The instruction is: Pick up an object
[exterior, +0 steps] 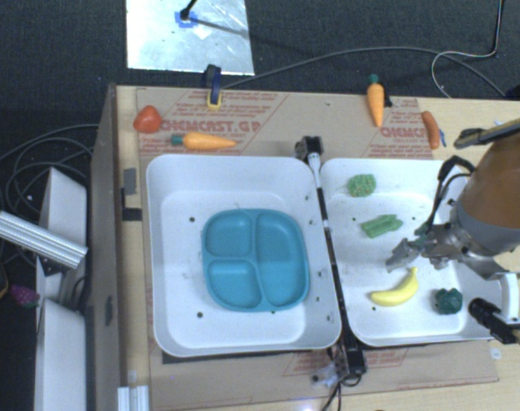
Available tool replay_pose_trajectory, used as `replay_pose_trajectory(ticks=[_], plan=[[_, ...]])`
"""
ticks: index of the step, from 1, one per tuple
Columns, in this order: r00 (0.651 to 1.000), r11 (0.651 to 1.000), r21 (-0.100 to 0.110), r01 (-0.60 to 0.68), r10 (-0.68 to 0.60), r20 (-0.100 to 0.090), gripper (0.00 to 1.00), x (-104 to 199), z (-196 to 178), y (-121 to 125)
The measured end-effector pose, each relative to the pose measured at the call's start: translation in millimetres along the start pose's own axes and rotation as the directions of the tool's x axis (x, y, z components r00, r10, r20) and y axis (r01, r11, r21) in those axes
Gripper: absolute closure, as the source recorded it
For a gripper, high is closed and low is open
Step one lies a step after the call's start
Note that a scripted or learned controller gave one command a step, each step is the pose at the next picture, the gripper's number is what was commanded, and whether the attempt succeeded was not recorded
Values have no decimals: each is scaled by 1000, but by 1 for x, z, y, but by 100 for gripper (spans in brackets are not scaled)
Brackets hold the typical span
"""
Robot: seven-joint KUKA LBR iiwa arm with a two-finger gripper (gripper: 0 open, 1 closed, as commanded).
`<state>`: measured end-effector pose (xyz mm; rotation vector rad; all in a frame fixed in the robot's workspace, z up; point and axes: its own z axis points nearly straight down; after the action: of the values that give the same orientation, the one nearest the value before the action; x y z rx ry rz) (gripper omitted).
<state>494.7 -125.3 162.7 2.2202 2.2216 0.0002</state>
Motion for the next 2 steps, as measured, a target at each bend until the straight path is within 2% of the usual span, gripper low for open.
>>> replay_pose_trajectory(ticks=[1, 2], plan=[[1000, 1000, -1, 0, 0, 0, 0, -20, 78, 0], [1000, 1000, -2, 1, -1, -2, 100, -19, 68, 0]])
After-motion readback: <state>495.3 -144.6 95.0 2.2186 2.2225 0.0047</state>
